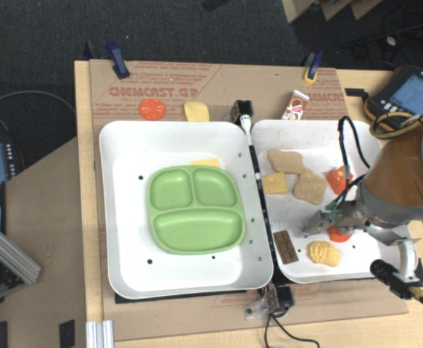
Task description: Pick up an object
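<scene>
The arm (403, 183) reaches low into the right bin (298, 133), which suggests the approach step; next comes a clean descent. Left of it, the left bin (120, 194) holds a smooth green divided plate (195, 209). The gripper (332, 223), its state hard to tell, hovers over an orange-red object (339, 232), beside bumpy yellow corn (325, 253).

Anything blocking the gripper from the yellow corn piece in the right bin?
Nothing visible. The gripper hangs low in the right white bin, just up and left of the yellow corn-shaped toy, with bare bin floor between them. The brown chocolate-bar piece lies to the corn's left, off that line.
</scene>
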Motion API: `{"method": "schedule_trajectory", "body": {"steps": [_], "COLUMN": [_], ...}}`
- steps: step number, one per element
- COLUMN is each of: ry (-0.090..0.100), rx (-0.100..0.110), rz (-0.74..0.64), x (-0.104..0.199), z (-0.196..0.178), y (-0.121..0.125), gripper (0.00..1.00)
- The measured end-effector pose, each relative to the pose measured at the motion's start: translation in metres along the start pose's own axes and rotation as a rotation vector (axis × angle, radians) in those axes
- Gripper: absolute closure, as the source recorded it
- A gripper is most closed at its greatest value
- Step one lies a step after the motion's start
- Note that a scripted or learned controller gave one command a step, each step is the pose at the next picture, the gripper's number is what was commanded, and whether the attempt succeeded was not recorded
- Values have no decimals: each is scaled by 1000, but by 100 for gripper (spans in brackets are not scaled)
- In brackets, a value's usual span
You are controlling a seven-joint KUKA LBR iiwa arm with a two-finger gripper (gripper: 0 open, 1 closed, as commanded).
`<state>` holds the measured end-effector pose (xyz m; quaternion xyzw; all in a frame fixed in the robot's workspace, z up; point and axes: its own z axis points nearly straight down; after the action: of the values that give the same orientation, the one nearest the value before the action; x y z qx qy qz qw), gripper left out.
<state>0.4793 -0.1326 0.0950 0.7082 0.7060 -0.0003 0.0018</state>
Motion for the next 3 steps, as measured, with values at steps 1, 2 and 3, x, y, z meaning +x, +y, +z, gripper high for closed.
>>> {"method": "schedule_trajectory", "body": {"steps": [1, 2, 3], "ry": [-1, -1, -3], "rx": [-3, -1, -4], "rz": [1, 1, 1], "x": [0, 0, 0], "z": [-10, -10, -20], "y": [0, 0, 1], "gripper": [100, 0, 100]}}
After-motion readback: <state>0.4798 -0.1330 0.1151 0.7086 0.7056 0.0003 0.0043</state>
